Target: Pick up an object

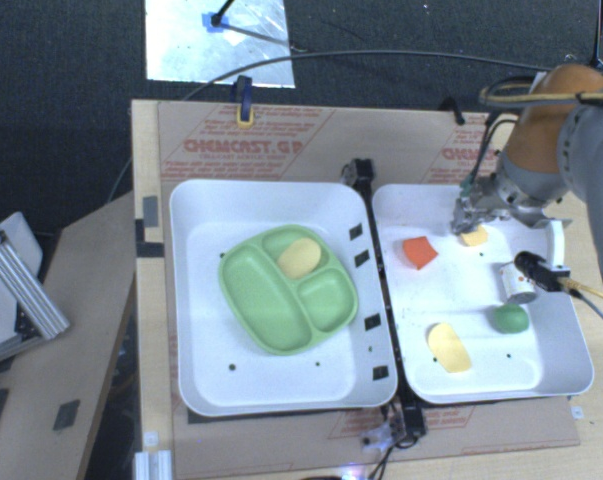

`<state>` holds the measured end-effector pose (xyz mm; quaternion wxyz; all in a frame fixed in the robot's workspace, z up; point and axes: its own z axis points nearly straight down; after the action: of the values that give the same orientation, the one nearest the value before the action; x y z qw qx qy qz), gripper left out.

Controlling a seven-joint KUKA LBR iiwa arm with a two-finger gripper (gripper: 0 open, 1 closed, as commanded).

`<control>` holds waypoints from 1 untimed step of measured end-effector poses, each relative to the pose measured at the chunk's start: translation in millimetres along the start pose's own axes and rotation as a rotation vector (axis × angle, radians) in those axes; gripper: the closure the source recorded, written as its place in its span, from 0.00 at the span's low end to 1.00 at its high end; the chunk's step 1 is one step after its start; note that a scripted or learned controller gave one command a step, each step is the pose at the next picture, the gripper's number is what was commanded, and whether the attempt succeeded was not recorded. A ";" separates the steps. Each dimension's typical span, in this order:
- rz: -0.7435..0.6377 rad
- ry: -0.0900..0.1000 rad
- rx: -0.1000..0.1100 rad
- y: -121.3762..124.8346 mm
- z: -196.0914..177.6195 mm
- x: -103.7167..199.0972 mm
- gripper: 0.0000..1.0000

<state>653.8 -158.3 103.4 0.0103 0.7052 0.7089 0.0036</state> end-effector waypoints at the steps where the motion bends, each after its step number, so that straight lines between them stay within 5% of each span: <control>1: 0.001 0.007 0.012 4.5 -64.5 -5.5 1.00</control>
<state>657.0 -163.2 168.0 0.0037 0.7057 0.7084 0.0021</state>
